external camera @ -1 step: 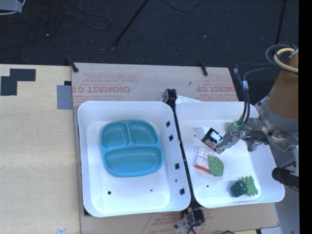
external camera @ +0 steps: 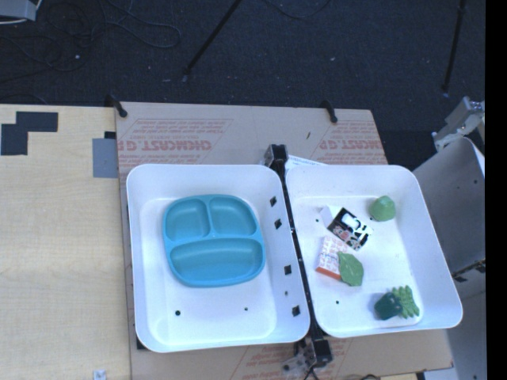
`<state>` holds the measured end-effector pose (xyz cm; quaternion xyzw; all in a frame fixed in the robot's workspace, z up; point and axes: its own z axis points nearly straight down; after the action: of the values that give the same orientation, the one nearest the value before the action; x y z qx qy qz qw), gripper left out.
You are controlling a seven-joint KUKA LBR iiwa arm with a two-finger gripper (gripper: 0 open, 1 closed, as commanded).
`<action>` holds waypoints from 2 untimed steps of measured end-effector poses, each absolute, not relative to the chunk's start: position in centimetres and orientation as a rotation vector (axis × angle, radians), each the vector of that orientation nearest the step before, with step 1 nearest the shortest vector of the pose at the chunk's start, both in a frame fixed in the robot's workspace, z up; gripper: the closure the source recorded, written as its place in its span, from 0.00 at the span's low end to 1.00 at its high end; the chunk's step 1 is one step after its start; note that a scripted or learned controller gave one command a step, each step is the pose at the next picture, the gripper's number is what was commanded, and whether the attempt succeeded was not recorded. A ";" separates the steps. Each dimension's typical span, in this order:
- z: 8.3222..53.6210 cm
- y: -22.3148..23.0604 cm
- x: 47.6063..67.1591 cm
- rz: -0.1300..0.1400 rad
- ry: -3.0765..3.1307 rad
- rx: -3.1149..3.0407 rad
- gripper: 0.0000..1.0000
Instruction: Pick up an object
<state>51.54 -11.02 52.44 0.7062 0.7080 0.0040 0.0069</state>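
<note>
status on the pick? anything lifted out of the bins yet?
Done: nothing looks picked. The left bin holds the blue divided plate. In hand: nothing visibly under way. Left: the whole pick. The green ball, black-and-white packet, orange-and-white packet, green leaf-shaped piece and dark green toy all lie on the right bin floor.

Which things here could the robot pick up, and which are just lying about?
Could be picked up, all in the right bin:
green ball
black and white packet
red and white packet
green leaf piece
dark green toy

Just lying about:
blue divided plate in the left bin
cardboard sheet under both bins
</note>
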 end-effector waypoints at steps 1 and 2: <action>52.5 -10.8 51.5 -0.006 2.232 2.214 1.00; 54.0 -15.3 64.2 0.005 2.215 2.213 1.00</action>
<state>64.23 -15.30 54.05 0.7068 0.7074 0.0015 0.0050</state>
